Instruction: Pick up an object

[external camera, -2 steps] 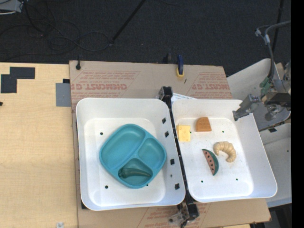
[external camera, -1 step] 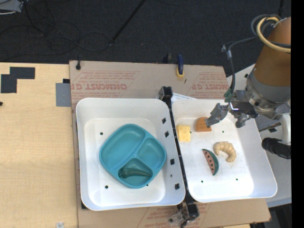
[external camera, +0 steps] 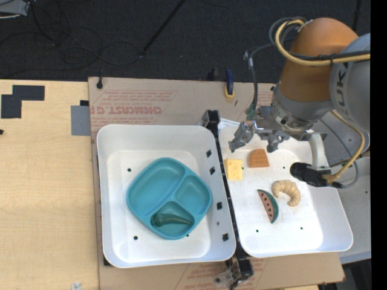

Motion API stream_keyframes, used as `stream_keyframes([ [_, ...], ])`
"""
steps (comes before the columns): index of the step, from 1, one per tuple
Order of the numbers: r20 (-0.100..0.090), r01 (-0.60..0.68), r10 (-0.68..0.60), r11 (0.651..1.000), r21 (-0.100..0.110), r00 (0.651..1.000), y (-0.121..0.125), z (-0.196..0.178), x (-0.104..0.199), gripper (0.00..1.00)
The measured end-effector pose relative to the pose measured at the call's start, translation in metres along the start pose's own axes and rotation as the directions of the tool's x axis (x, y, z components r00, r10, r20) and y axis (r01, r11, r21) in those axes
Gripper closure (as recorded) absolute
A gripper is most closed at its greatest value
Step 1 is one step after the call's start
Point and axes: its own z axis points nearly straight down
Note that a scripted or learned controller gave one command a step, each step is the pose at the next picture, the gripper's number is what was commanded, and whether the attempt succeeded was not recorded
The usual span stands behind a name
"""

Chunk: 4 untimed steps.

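- Two shallow white plastic bins side by side on the light wooden tabletop [external camera: 42,192], a sheet of brown cardboard [external camera: 151,104] underneath both.
- Left white bin [external camera: 112,162]: just a teal plastic divided plate [external camera: 169,197], three compartments, sitting slightly right of that bin's middle.
- Right white bin [external camera: 326,234]: four toy food bits, taking the orange-brown toast-shaped slice [external camera: 259,158] as the landmark.
- Yellow square cheese-like block [external camera: 234,169] just left of the toast slice and a touch nearer the camera, close to the divider between the bins.
- Pale tan croissant-shaped piece [external camera: 288,191] to the right of the toast slice and nearer the camera, apart from it.
- Red-and-green watermelon wedge [external camera: 268,205] nearer the camera than the toast slice, just beside the croissant's left end.
- Grey arm with orange band [external camera: 314,47] coming in from the right, wrist over the far part of the right bin.
- Pincer [external camera: 259,139] spread wide, one finger left of the toast slice and one right, hanging just behind it, nothing between the fingers.
- All four food pieces lying flat on the bin floor, none lifted.
- Black cables across the dark floor [external camera: 121,23] beyond the tabletop.
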Motion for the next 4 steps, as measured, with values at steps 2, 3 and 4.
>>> stream_keyframes([
  [2,0.001,-0.008,0.008,1.000,0.007,1.000,-0.050,0.044,-0.028,1.00],
  [3,-0.001,0.004,-0.004,1.000,-0.010,1.000,-0.046,-0.041,0.058,1.00],
  [4,0.000,0.003,-0.003,1.000,-0.005,1.000,-0.103,-0.084,0.125,1.00],
])
